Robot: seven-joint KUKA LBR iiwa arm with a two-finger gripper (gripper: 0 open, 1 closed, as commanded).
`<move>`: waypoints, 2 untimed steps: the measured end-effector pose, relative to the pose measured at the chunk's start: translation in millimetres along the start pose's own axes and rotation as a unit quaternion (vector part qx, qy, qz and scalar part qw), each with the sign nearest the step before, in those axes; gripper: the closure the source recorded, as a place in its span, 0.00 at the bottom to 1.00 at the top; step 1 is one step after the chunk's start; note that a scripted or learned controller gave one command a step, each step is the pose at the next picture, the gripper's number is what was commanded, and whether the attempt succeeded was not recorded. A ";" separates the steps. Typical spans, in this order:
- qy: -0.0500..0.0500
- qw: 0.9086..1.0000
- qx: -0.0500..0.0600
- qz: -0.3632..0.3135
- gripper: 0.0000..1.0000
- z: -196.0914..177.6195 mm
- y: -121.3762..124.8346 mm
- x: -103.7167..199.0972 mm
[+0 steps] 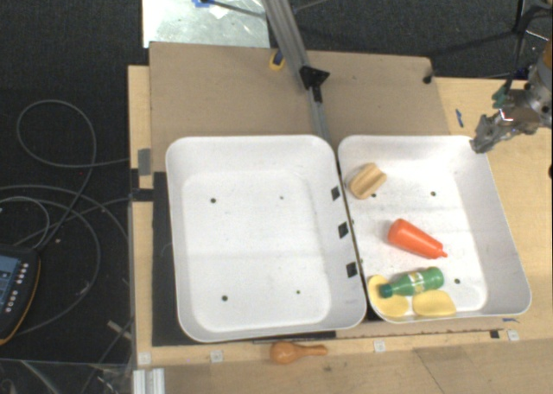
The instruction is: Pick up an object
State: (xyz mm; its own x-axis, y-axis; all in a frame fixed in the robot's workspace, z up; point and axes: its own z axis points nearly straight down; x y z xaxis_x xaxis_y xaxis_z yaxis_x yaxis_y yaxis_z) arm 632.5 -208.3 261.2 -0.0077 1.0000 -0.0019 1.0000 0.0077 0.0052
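Observation:
The right bin (484, 176) holds a tan bread-like block (366, 181) near its back left. An orange carrot (415, 239) lies in the middle. At the front lie a green bottle (415, 282) and two yellow pieces (432, 303), one partly under the bottle. My gripper (486, 135) hangs at the far right, above the back right corner of the right bin, well away from all of these objects. Nothing shows between its fingers.
The left bin (181, 211) stands beside the right one. An orange-brown pear-shaped object (294, 351) lies on the bench in front of the bins. A slanted metal pole (289, 34) crosses the back. Cables and a handheld device (15, 284) lie on the floor to the left.

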 end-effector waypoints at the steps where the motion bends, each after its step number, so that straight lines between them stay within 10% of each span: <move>1: 0.001 1.000 0.003 -0.001 1.00 11.2 -17.9 43.5; 2: 0.002 1.000 0.002 -0.001 1.00 3.1 -37.9 93.8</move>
State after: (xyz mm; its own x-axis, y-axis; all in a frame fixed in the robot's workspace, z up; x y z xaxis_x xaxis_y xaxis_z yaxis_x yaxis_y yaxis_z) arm 593.9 -114.7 257.7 -0.0098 0.9999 0.0018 1.0000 0.0098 0.0003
